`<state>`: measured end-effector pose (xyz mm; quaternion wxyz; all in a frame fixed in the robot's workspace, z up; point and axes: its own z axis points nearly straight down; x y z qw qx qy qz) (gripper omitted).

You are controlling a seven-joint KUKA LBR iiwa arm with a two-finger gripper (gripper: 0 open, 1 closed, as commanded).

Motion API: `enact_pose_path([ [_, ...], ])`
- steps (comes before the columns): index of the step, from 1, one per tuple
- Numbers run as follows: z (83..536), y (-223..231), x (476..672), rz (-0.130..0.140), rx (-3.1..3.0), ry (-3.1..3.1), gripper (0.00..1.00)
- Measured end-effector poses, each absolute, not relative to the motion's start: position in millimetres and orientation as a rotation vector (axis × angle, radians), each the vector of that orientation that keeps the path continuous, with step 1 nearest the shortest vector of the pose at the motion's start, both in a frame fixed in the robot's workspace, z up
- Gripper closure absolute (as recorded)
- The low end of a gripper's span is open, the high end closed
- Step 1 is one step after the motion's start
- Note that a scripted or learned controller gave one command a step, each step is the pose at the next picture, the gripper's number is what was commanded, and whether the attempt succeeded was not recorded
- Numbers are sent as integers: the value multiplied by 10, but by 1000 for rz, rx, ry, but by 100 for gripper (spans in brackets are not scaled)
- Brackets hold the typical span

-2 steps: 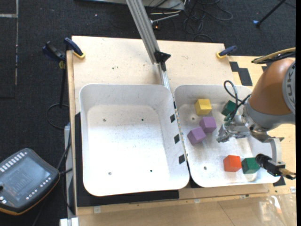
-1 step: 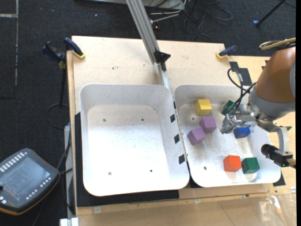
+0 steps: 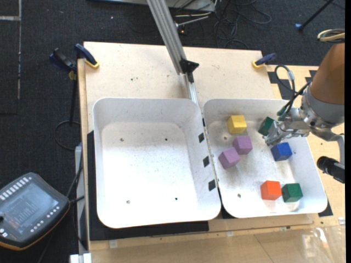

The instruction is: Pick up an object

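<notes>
The right bin [image 3: 307, 204] holds several small cubes: a yellow one [image 3: 237, 124], two purple ones [image 3: 243, 144] [image 3: 229, 158], a blue one [image 3: 281, 151], an orange one [image 3: 270, 190] and a green one [image 3: 292, 192]. A dark green cube [image 3: 266, 126] sits near the bin's upper right. My gripper [image 3: 274, 136] hangs low over the right bin, right beside the dark green cube and just up-left of the blue cube. The arm's wrist covers part of that spot, so contact with the dark green cube is unclear.
The left bin [image 3: 109, 114] lies beside the right one, with a divider ridge [image 3: 207, 152] between them. A slanted metal pole [image 3: 167, 29] crosses the bench's back. A teach pendant [image 3: 27, 210] rests at lower left, off the bench.
</notes>
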<state>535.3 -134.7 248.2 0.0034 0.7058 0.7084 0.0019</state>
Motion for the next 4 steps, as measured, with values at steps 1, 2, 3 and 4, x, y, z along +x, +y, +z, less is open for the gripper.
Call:
enact_pose_path([
  [1, 2554, -838, 5385, 5, 2211, 2230, 100],
  [2, 2505, -354, 5356, 1, 2213, 2231, 100],
  [3, 2423, 153, 5342, 1, 2213, 2232, 100],
  [4, 2312, 757, 5444, 1, 2212, 2233, 100],
])
